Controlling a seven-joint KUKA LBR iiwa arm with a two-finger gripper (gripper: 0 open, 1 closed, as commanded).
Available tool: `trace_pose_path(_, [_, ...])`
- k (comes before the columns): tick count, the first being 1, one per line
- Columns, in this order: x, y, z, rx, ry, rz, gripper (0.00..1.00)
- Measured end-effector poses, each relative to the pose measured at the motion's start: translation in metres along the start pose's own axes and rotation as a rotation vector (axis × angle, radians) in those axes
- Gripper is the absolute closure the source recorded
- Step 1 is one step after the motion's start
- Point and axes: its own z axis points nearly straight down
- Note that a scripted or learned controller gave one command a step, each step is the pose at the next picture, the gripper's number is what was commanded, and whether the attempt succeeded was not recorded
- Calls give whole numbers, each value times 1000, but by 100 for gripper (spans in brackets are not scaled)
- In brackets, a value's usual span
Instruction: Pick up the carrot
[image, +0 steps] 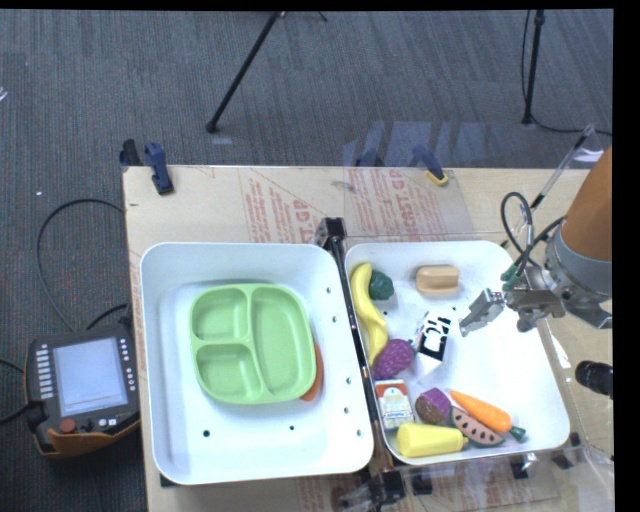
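- The carrot (482, 410), an orange tapered toy with a small green stub at its thick end, lies flat near the front right corner of the right white bin (548, 375), tip pointing up-left and stub toward the front wall.
- I judge it a light, hard plastic piece: stiff, smooth, likely to slip or roll if I pinch it off-centre, and not fragile.
- The best hold looks to be across its thicker middle, with my jaws set square to its long axis; the thin tip would squirt out.
- Just beside it on the left lie a brown-pink slice with dark seeds (475, 427) and a purple-brown rounded piece (434, 405); the slice seems to touch the carrot's lower side, so one finger has little room there.
- In front of those sits a yellow blocky piece (431, 439), and next to it a small red-and-white carton (393, 402).
- Farther back lie a black-and-white patterned box (433, 335), a purple grape cluster (394, 357), a yellow banana (366, 305) and a tan block (437, 279).
- My gripper (497, 307) hangs above the bin's middle right, well apart from the carrot, holding nothing; I cannot tell how it is set.
- The left white bin (160, 300) holds a green divided tray (252, 342).
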Motion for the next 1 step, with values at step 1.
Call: trace_pose_path(1, [-42, -45, 136, 16, 5, -97, 0])
